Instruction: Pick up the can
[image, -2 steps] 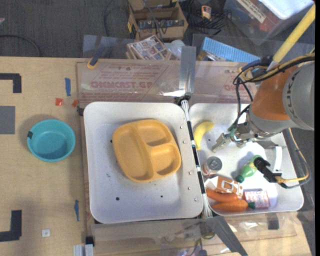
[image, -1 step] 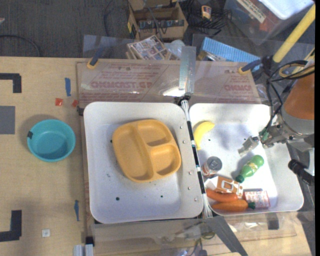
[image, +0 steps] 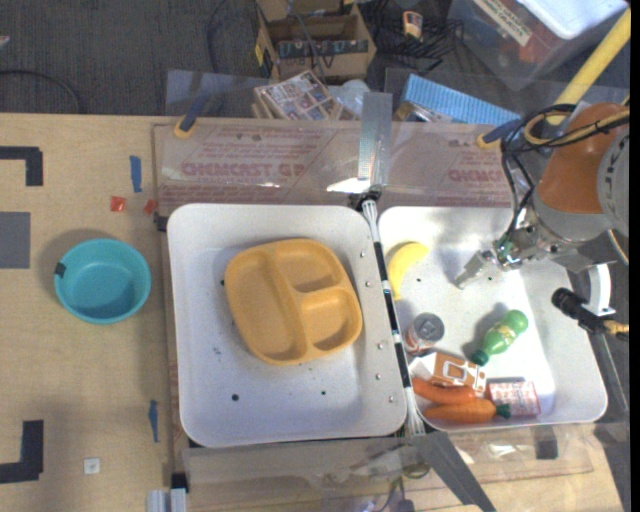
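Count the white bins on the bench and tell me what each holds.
2. The left bin holds a yellow tray. The right bin holds a can, green bottle, carrot and other small items; some may lie hidden under the gripper.

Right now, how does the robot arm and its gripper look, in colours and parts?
The arm has a grey body with an orange band above the wrist. Black cables loop beside that band. Its two-finger gripper is small, made of grey metal, with slim fingers.

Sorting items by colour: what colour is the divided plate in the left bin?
Yellow-orange divided plate, camera view.
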